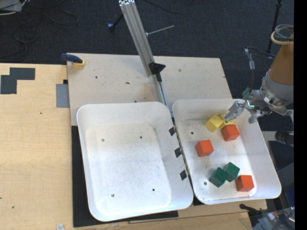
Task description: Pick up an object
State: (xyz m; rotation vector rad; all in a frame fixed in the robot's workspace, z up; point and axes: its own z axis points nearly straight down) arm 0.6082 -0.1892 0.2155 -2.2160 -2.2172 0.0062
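Under the gripper [233,114], fingers' gap unclear, you'd pinch the yellow block [214,123], seemingly light and rigid, across flat sides

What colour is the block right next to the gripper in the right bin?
Yellow. The block lies beside the gripper in the camera view.

Light is even and fairly bright, seemingly from overhead, with soft, short shadows under the blocks [225,150]. The white bins [124,195] are nearly washed out, though dark specks on them still show. The dark floor [206,18] at the top is dim. The picture is slightly soft and grainy throughout.
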